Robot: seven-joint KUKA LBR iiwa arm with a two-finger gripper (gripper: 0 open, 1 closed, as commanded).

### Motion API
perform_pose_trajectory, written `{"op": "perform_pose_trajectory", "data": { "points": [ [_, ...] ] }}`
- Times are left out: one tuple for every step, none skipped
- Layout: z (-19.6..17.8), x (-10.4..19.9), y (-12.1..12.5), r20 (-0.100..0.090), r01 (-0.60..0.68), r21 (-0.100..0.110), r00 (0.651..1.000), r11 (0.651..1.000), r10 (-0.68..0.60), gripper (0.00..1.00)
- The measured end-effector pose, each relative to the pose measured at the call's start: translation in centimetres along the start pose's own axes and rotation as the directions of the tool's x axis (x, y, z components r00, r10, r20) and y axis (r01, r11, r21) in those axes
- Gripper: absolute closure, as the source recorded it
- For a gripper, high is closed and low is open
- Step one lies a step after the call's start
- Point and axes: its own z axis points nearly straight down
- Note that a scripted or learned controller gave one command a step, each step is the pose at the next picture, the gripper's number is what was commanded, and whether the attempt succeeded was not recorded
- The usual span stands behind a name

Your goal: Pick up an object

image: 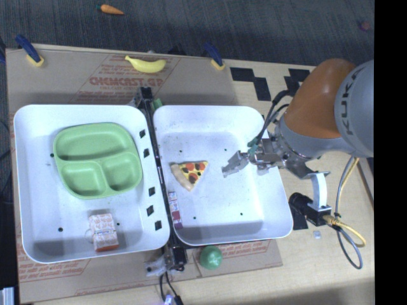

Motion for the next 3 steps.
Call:
{"op": "perform_pose_trajectory", "data": {
  "points": [
    [8.6,-3.7,4.0,0.001,0.001,0.002,1.0,1.0,-0.001,0.0],
    [8.0,-5.4,9.9,0.0,-0.001,-0.002,1.0,1.0,0.001,0.0],
    [3.1,-4.1,4.0,0.0,-0.003,-0.001,1.0,1.0,0.003,0.0]
  ]
}}
